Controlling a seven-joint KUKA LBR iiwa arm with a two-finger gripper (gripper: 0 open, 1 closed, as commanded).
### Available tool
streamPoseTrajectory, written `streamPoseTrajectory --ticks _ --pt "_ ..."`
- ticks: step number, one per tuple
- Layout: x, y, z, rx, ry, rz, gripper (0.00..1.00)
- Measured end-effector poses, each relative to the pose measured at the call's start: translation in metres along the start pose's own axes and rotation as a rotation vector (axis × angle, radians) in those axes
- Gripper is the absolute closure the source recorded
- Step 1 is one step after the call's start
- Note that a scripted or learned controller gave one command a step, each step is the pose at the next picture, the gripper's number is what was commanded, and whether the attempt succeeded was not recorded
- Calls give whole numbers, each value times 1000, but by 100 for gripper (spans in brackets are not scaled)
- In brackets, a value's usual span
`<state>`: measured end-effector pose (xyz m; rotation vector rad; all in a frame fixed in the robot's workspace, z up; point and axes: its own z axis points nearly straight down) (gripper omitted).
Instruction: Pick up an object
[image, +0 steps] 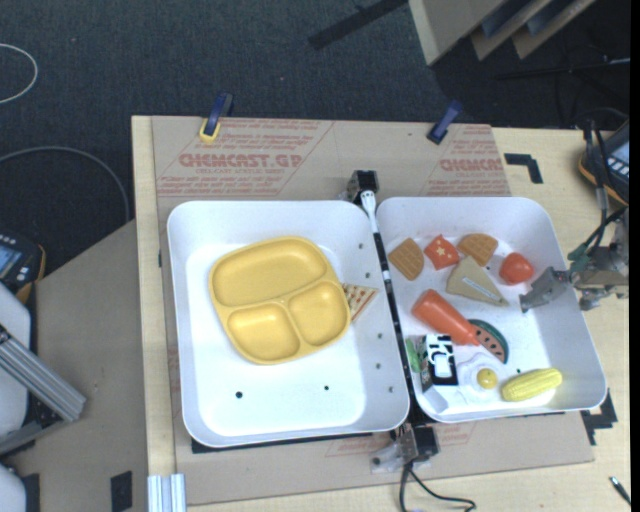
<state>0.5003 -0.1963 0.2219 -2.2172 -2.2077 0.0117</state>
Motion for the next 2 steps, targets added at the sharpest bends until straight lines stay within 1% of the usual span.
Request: streamPoseTrajectory --ticks 1,2 --pt "1 3 -8 -14 -4 -4 0" --pt "-2 3 54 -11 -2 -4 0"
